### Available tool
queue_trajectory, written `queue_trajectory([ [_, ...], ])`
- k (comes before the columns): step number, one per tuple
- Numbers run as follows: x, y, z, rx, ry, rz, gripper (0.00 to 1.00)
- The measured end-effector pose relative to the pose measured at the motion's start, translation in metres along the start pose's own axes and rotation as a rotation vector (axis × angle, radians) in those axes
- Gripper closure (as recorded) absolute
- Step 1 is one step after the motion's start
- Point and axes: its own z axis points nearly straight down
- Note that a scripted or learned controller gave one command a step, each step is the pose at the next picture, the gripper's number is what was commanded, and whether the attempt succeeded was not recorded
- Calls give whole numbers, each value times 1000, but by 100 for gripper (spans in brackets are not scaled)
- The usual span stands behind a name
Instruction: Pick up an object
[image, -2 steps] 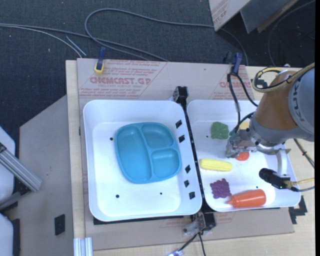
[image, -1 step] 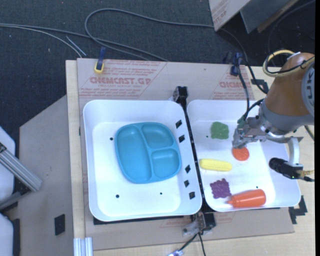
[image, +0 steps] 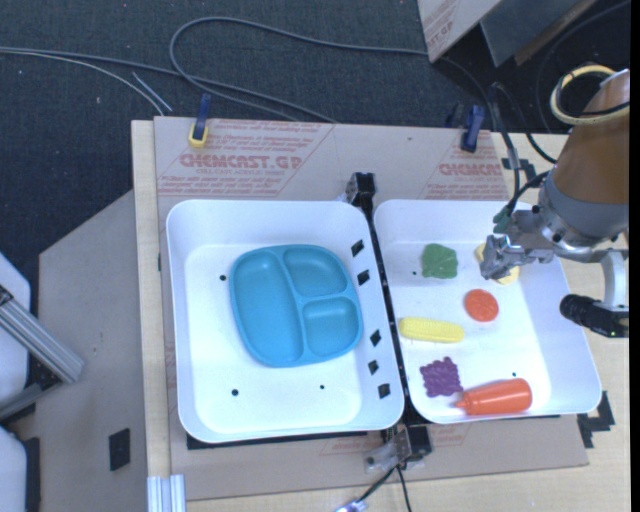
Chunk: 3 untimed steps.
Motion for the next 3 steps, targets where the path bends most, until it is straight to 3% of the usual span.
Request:
queue_trajectory([
  [3, 150, 38, -14, 5, 4, -5, 100],
])
